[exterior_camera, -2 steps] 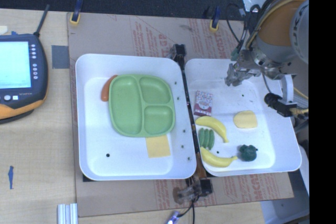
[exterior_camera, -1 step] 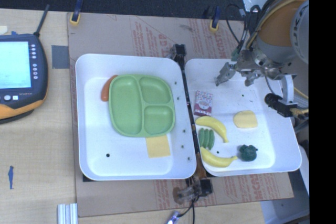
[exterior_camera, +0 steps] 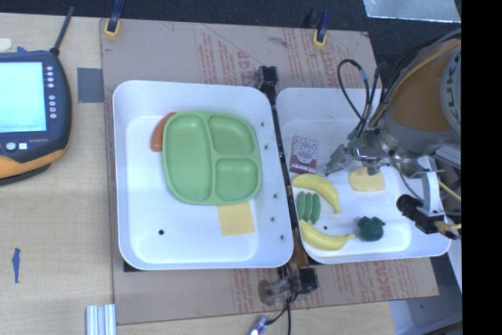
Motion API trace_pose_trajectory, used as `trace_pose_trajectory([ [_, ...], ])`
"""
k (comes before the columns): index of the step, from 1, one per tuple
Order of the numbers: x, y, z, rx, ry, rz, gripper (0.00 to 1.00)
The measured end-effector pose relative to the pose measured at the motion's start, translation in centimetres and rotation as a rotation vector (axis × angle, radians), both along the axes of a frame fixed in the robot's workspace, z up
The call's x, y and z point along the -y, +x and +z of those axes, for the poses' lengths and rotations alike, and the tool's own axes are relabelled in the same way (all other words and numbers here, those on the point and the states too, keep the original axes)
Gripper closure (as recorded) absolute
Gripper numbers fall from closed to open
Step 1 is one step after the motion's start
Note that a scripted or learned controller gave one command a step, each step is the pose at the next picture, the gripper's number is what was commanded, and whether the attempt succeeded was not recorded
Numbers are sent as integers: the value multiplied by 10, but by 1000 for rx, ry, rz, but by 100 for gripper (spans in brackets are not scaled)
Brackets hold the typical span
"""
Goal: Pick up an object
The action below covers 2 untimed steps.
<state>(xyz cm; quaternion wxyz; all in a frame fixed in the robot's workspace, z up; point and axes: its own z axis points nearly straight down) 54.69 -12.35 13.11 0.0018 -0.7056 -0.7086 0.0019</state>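
On the bench [exterior_camera: 63, 247], at the far left, lies a handheld control pad [exterior_camera: 27, 114] with a pale screen; its writing is too small to read. The left bin [exterior_camera: 129, 169] holds a green divided plate [exterior_camera: 212, 157], an orange piece [exterior_camera: 159, 131] tucked under its left edge, and a yellow square [exterior_camera: 237, 220] just below it. The cardboard sheet [exterior_camera: 227, 51] under the bins bears red printing, not legible.

In the right bin [exterior_camera: 314, 102] lie a small printed packet [exterior_camera: 304, 154], two bananas [exterior_camera: 318, 188] [exterior_camera: 323, 237], a green pod [exterior_camera: 308, 206], a dark green lump [exterior_camera: 370, 228] and a pale yellow piece [exterior_camera: 366, 180]. The claw [exterior_camera: 362, 157] hangs just above that yellow piece; whether it is apart or together I cannot tell. This looks like the approach, nothing lifted yet. The next move calls for a straight descent onto the piece.
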Motion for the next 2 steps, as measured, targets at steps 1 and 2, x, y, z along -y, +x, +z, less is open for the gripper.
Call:
trace_pose_trajectory([
  [1, 25, 110, 20, 4, 0, 0, 0],
  [2, 66, 13, 78, 3, 1, -3, 0],
])
